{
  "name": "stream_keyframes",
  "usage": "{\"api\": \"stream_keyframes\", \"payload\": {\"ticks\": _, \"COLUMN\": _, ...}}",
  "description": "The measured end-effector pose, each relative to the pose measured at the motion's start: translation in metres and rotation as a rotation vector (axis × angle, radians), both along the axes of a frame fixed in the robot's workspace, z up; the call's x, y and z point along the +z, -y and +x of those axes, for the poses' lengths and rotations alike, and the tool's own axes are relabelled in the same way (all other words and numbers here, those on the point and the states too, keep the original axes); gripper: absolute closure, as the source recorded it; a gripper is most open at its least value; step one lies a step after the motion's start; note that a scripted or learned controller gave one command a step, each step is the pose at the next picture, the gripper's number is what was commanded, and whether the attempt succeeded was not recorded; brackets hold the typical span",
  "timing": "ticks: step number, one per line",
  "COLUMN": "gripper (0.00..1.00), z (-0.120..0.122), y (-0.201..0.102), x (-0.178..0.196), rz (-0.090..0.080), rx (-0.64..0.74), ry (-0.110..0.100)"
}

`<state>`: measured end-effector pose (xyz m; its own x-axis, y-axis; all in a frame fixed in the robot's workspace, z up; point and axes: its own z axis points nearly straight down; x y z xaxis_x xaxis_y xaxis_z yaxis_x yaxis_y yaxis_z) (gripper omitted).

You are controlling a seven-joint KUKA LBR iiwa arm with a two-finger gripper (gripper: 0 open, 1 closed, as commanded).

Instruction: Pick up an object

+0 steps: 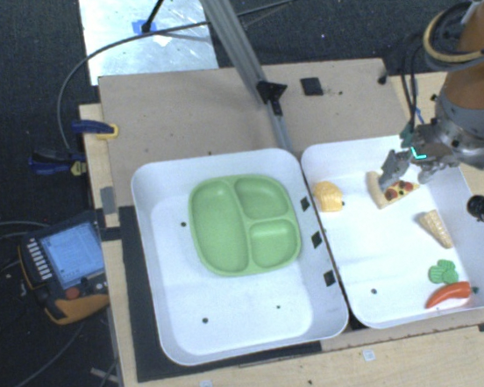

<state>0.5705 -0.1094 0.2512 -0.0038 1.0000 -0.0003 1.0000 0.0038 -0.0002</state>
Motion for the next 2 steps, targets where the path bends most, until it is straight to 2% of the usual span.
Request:
{"api": "stream_keyframes", "payload": {"ticks": 1, "gripper": 0.00, "z": 0.000, "y": 0.000, "x": 0.001, "rz": 0.000, "rx": 0.000, "ry": 0.002}}
{"api": "stream_keyframes", "payload": {"ticks": 2, "gripper": 0.00, "z": -0.003, "y": 0.008, "x": -0.057, "rz": 0.000, "rx": -0.003, "ry": -0.003}}
